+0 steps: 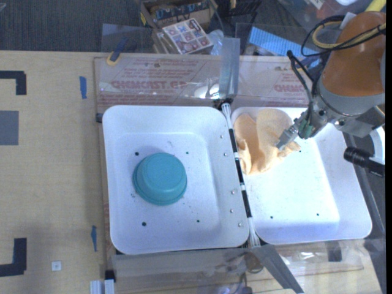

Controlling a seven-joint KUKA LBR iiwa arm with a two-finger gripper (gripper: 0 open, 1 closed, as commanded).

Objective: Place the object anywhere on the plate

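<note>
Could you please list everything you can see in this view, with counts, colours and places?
Bins: two, white, side by side on the bench.
Bowl: one, teal, upside down in the left-hand bin.
Cloth: one, pale orange, crumpled in the far corner of the right-hand bin by the divider.
Clutter: several boxes and cables, mixed colours, beyond the bins.
Arm: one, grey with orange band, reaching from the right.
Gripper: one, dark, at the cloth's edge.

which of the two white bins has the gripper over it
The right bin, the one holding the crumpled yellow-orange cloth; the gripper hangs at the cloth's edge. The left bin holds a teal bowl.
</note>
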